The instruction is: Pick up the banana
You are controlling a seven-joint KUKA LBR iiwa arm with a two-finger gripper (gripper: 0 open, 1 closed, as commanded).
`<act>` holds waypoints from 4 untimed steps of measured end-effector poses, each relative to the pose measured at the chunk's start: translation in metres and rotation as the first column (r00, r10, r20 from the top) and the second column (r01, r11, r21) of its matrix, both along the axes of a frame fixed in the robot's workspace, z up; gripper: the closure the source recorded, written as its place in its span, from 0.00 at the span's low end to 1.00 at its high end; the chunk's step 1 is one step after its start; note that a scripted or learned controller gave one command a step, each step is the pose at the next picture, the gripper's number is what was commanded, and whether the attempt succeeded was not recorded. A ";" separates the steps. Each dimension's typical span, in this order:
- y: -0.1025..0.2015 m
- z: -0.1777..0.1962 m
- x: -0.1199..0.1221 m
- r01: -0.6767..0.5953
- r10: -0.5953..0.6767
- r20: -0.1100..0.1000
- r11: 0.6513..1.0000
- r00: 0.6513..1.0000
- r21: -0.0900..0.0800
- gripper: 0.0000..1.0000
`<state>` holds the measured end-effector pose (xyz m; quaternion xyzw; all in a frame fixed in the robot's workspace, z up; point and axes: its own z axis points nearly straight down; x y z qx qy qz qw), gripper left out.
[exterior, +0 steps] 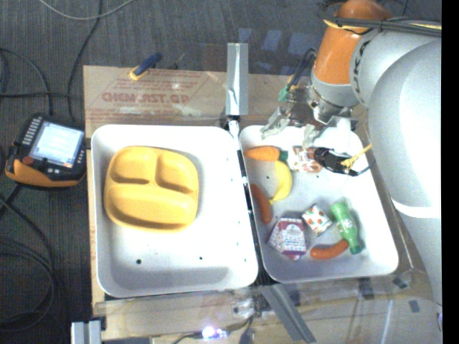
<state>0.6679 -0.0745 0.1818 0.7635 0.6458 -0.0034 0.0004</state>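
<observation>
The gripper (288, 122) is hanging open and empty over the right bin's (384, 253) top edge, so it's probably needing to drop onto the banana (281, 180) lying just below the carrot (261, 153) without clipping it.

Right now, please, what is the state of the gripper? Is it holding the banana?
Gripper: open, holding nothing, above the far end of the right bin. The banana lies in that bin, apart from it.
</observation>
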 end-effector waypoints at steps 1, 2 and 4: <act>-0.050 -0.056 -0.005 -0.048 0.049 0.033 0.999 0.998 -0.004 0.00; -0.052 -0.065 -0.034 -0.296 0.296 0.049 0.955 0.954 -0.024 0.00; -0.033 -0.069 -0.055 -0.186 0.188 0.070 0.982 0.980 -0.027 0.00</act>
